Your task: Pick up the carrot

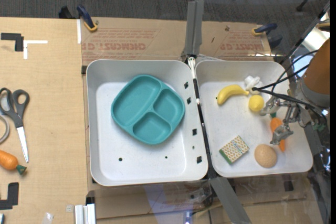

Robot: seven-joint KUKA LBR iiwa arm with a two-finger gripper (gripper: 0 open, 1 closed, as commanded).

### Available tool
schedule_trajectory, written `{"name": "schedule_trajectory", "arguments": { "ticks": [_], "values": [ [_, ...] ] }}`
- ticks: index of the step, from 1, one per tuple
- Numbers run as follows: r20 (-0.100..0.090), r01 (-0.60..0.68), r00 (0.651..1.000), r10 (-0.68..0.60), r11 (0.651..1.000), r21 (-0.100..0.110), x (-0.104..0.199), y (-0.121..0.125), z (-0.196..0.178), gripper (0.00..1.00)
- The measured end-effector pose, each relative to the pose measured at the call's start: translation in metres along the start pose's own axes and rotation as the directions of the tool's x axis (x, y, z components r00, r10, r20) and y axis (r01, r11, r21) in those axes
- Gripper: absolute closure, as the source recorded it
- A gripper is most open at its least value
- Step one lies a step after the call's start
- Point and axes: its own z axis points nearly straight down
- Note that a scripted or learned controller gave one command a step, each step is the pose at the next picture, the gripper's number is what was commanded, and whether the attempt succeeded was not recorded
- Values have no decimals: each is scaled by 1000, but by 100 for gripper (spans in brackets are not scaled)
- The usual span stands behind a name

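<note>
Two white bins are seen side by side at frame centre. In the left bin (94, 128) a teal divided plate (148, 108) lies flat. In the right bin (220, 118), a banana (231, 94) and a yellow lemon (256, 103) are seen toward the upper part, a small patterned sponge (233, 149) and a tan egg (265, 156) toward the lower edge. The carrot (276, 124) is found at the right side of this bin, above the egg and below the lemon, partly covered by the gripper (281, 131), which is lowered directly over it. Finger spacing cannot be told; metal and cables blur together. At far left, scissors (16, 118) and a second orange carrot-like toy (9, 161) are noted on the bench.
</note>
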Motion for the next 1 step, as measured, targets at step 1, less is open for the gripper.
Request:
{"name": "schedule_trajectory", "arguments": {
  "ticks": [1],
  "values": [
    [1, -154, 988, 154, 988, 0, 10, -1, 17, 0]
  ]
}}
